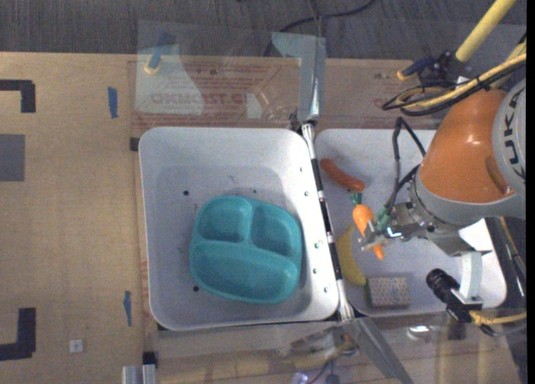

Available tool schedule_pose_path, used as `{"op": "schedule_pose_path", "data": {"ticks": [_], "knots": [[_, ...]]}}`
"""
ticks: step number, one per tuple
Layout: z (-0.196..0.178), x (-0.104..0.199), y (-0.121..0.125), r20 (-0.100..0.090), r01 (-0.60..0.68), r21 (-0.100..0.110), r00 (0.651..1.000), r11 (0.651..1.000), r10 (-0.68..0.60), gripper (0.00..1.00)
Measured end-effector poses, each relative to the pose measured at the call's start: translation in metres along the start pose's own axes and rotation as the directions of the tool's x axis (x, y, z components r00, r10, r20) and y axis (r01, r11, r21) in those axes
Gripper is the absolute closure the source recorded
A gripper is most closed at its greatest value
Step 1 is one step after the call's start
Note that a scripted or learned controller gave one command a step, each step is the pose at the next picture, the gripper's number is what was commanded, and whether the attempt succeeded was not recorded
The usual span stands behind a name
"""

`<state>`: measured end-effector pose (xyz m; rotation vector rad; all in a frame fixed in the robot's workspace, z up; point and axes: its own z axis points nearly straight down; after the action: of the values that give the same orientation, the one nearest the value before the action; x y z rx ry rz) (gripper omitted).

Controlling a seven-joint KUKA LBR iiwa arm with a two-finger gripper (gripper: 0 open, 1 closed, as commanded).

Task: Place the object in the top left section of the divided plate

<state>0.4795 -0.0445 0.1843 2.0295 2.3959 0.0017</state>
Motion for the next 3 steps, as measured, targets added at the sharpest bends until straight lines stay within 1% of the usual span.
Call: {"op": "schedule_pose_path", "data": {"ticks": [1,2,3], "knots": [[0.000,0.072,0.073,0.000,0.200,0.000,0.980,0.980,-0.200,1.00],[0.069,0.124,0.100,-0.002,0.264,0.003,0.964,0.964,-0.264,1.00],[0.088,0.173,0.088,0.017,0.309,-0.023,0.951,0.951,-0.308,1.00]]}}
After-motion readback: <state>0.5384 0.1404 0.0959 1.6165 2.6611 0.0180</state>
